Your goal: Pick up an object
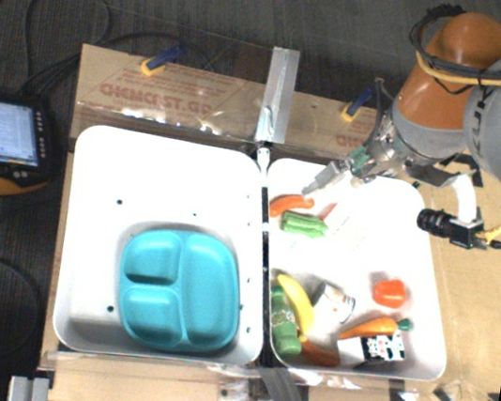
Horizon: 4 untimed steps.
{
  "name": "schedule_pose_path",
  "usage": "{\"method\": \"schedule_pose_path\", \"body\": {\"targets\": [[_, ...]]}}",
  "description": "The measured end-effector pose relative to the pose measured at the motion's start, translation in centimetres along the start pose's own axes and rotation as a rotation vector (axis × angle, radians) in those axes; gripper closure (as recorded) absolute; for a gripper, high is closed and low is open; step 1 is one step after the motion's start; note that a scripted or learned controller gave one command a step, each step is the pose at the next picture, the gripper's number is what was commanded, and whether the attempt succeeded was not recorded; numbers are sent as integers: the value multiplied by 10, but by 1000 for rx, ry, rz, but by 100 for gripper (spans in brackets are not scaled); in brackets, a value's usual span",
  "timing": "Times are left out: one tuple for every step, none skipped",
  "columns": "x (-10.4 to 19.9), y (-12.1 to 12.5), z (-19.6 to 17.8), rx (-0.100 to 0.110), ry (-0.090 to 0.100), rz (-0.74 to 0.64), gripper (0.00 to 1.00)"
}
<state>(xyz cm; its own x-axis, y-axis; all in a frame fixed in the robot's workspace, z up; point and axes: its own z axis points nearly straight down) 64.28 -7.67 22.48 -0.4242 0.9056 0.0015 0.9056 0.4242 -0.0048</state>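
Camera view shows the gripper [329, 175] poised over the right bin [430, 263], its grip state impossible to tell, angled toward the nearby green vegetable [305, 224], probably its target.

The arm [498, 84] runs off the frame's edge at three o'clock. Its gripper [323, 177] is too small and blurred to read. At five o'clock, the banana [295, 304] covers part of a green item [285, 324] I can't identify.
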Motion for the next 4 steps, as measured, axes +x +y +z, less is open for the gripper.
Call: {"method": "schedule_pose_path", "body": {"targets": [[-27, 1, 108, -1, 0, -217, 0], [-26, 2, 102, -3, 5, -216, 100], [-16, -10, -1, -2, -2, -374, 100], [-63, -62, -78, -2, -3, -356, 100]]}}
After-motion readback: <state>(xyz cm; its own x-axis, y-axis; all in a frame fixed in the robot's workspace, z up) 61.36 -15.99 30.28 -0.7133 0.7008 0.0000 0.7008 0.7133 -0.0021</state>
